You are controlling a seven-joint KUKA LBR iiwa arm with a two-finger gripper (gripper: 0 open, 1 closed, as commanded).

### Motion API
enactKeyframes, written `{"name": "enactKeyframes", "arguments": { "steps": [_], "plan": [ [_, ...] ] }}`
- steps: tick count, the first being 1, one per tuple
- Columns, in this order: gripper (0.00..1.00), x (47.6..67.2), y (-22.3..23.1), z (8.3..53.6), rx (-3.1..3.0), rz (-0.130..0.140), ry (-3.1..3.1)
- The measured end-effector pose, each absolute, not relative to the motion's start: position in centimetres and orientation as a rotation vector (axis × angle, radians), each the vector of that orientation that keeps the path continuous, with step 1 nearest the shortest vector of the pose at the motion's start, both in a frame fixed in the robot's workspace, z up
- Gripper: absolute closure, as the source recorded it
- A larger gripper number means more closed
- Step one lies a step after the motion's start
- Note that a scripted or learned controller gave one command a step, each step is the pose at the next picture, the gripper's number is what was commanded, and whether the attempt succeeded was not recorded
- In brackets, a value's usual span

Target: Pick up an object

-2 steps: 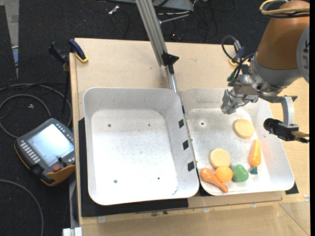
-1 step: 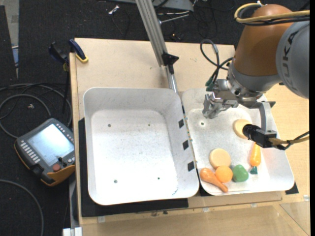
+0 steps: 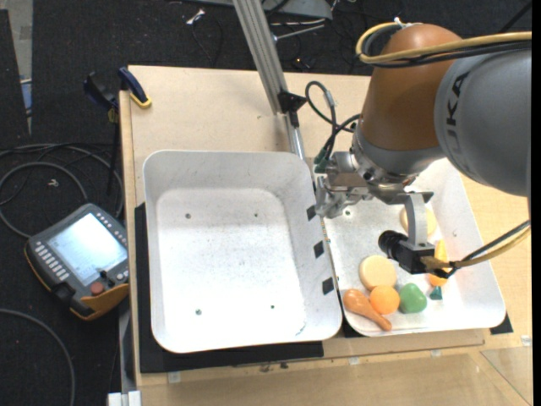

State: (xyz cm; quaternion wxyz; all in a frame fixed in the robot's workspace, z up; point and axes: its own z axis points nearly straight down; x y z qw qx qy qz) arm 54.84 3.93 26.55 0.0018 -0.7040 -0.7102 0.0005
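Two smooth white plastic bins point(image 3: 224, 252)

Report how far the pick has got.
Done: the arm has reached over the right bin, and its gripper sits near that bin's left wall. In hand: nothing shows between its fingers. Left: the whole pick. The pale round piece, orange ball, green piece and orange gourd-shaped piece all lie clustered in the bin's near corner, apart from the gripper.
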Motion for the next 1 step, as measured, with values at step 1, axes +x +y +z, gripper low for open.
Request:
{"name": "enactKeyframes", "arguments": {
  "steps": [1],
  "plan": [
    [1.00, 55.13, 8.78, 25.32, -2.211, 0.002, -2.228]
  ]
}}
